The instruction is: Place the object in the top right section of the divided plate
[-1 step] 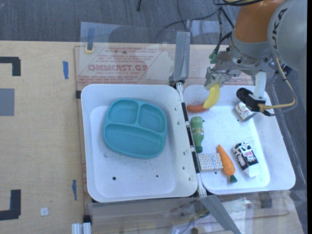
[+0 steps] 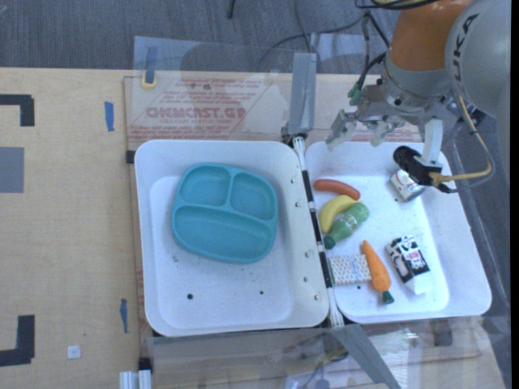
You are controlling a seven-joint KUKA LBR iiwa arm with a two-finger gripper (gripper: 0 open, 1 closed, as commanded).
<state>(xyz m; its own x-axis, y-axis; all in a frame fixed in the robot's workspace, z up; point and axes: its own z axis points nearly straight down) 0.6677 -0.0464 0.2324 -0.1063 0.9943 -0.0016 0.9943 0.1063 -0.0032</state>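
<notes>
The blue divided plate [image 2: 225, 213] lies in the left bin [image 2: 154, 298], with two small sections along its far side and one large section in front. My gripper [image 2: 381, 134] hangs open over the far edge of the right bin [image 2: 466, 290], with nothing between its fingers. Below it in the right bin lie a red sausage [image 2: 336, 188], a yellow banana [image 2: 334, 211] and a green bottle [image 2: 349, 221]. An orange carrot [image 2: 375, 269], a speckled square block [image 2: 349, 269], a black-and-white carton [image 2: 408, 262] and a small silver item [image 2: 403, 185] lie there too.
A raised divider [image 2: 312, 225] separates the two bins. A grey post [image 2: 302, 91] stands behind the divider, close to the gripper's left side. Cables [image 2: 466, 168] loop from the arm over the right bin's far right corner.
</notes>
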